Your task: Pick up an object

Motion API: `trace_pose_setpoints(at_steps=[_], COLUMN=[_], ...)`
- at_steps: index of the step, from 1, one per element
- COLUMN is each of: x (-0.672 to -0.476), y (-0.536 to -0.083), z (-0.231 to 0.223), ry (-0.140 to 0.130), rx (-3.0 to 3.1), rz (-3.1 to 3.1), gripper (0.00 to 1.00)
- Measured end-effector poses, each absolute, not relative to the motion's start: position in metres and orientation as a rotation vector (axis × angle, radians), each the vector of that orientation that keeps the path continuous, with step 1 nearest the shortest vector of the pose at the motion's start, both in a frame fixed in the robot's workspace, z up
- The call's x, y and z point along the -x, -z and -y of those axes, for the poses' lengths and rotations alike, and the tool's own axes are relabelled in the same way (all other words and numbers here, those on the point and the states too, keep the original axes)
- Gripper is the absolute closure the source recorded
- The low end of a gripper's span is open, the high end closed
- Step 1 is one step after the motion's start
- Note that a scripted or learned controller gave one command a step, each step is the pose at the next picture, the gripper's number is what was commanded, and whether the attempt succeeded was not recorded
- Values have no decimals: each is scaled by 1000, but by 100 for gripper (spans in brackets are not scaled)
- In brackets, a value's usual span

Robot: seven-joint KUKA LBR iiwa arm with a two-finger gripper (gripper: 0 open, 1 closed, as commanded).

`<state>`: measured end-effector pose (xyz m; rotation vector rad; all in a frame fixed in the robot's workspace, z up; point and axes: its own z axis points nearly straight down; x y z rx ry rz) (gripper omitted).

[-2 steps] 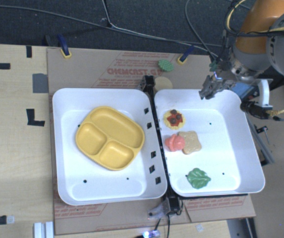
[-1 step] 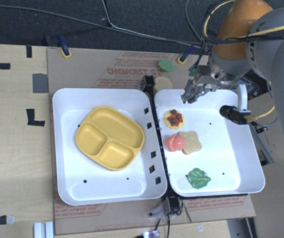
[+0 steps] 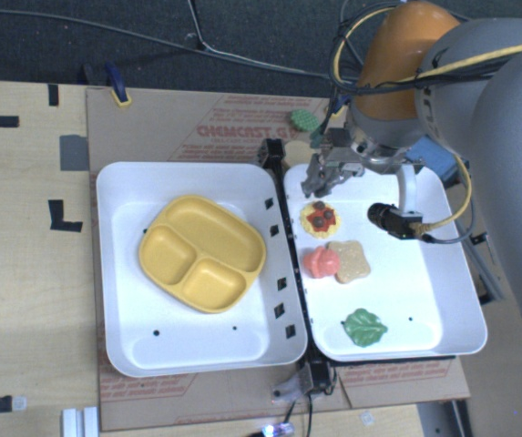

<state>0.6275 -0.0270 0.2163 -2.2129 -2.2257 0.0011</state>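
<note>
The small round pizza toy [image 3: 320, 218] lies in the right bin [image 3: 443, 321], near its left wall, with a pink piece [image 3: 322, 261] and a tan slice [image 3: 353, 261] just below it. The tool [image 3: 318, 182] hovers just above the pizza toy, grasping nothing; whether it is released or clenched I cannot tell.

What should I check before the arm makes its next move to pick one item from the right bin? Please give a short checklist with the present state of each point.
1. Items within reach in the right bin: ok. Pizza toy, pink toy, cracker and green leaf lie there.
2. Gripper near a target: ok, it is just above the pizza toy in the view.
3. Gripper carrying nothing: cannot tell.
4. Target stands alone: ok for pizza toy and leaf; not ok for pink toy, which touches the cracker.
5. Room from the divider: not ok, pizza toy and pink toy lie close to it.
6. Yellow tray clear of the arm's path: ok, it sits in the left bin.
</note>
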Motion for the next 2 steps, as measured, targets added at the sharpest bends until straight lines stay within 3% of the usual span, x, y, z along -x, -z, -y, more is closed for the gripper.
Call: trace_pose_setpoints(at_steps=[2], x=[-632], y=[-210], z=[-93], ry=[0], rx=[2212], rz=[2228], gripper=[100])
